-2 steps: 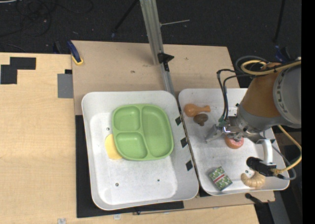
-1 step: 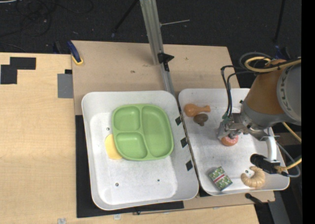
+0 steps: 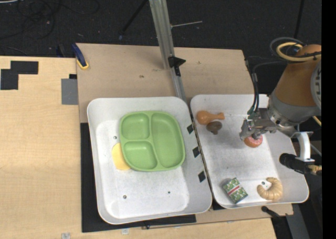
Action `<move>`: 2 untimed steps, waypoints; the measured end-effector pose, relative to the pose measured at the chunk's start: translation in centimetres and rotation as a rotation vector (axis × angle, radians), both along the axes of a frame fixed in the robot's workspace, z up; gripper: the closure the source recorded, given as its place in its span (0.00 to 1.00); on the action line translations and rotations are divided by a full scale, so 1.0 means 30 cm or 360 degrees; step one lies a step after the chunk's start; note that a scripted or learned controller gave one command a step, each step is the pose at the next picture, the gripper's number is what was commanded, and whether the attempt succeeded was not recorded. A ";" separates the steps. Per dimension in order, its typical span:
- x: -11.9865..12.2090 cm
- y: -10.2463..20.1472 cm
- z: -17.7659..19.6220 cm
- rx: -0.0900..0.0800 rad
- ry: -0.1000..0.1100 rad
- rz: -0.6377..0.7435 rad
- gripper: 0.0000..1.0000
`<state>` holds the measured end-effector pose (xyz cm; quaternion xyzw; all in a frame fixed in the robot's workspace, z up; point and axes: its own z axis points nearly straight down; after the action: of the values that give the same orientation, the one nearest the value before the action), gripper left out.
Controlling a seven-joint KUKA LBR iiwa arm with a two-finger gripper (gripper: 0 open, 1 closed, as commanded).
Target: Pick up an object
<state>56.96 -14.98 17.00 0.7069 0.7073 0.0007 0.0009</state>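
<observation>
Small green-and-white box (image 3: 234, 190) was seen at right bin's (image 3: 226, 159) near edge, tan croissant-shaped piece (image 3: 271, 188) beside it. Metal two-finger gripper (image 3: 253, 132) was lowered over red-and-white round object (image 3: 253, 141); jaw state could not be told. Orange-and-brown drumstick-shaped toy (image 3: 209, 120) lay left. Green three-compartment plastic plate (image 3: 152, 141) sat in left bin (image 3: 152, 204).

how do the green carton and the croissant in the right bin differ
The green carton is a boxy, printed block, lying askew; the croissant is a curved, tan pastry shape. The carton sits left of the croissant, nearer the bin's middle; the croissant lies by the right rim. Both rest near the right bin's front edge.
</observation>
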 end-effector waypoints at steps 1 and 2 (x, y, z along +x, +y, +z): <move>0.002 -0.003 0.120 0.0000 0.0000 0.0001 1.00; 0.046 0.164 0.130 0.0002 0.0006 0.0005 1.00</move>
<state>58.35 -10.08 20.91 0.7058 0.7084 0.0000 -0.0008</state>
